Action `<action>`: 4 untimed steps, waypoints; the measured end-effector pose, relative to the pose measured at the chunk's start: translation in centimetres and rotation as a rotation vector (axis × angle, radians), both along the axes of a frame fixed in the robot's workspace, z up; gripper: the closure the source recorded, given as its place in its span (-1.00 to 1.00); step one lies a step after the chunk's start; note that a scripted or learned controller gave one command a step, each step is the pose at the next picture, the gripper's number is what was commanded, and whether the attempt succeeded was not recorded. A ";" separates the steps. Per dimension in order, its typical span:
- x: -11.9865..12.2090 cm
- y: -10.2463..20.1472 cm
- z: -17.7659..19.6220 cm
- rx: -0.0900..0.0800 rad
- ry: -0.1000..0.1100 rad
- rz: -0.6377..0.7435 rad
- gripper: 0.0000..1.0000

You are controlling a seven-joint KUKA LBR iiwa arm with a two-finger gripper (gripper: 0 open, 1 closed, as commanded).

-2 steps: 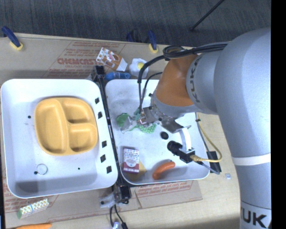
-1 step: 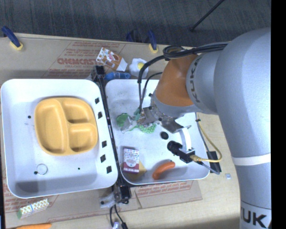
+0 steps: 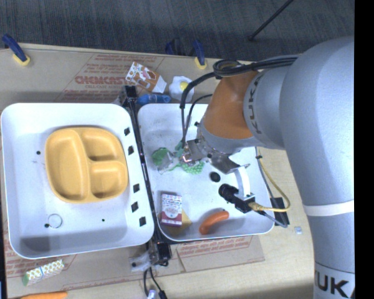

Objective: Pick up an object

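**A:** Where is the hand (image 3: 188,156) right now?

**B:** Low in the right bin (image 3: 151,118), over its upper-left part, just beside a green leafy item (image 3: 162,157) and some green beads or peas (image 3: 196,166). Whether it is released or clenched, I cannot tell; the wrist hides it.

**A:** So nothing is held?

**B:** Nothing I can see held. The green item looks like the nearest candidate, lying close to the bin's left wall.

**A:** How should the grab go?

**B:** I'd judge it needs to centre over the leafy piece, go straight down, and close on its bulk rather than its edge. The wall nearby leaves little room.

**A:** Other options?

**B:** A small red-labelled packet (image 3: 171,208) and an orange sausage-like piece (image 3: 213,220) lie near the front wall. The left bin (image 3: 15,123) holds a yellow divided tray (image 3: 86,163).
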State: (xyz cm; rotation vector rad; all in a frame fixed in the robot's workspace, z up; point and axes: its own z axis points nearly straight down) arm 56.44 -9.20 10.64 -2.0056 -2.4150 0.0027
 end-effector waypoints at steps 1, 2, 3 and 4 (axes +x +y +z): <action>0.0 0.0 0.0 0.000 0.000 0.000 -1.00; 0.0 0.0 0.0 0.000 0.000 0.000 -1.00; 7.6 -0.8 -1.0 -0.001 -0.003 0.769 -1.00; 2.8 -0.5 -1.5 0.001 0.002 0.115 -1.00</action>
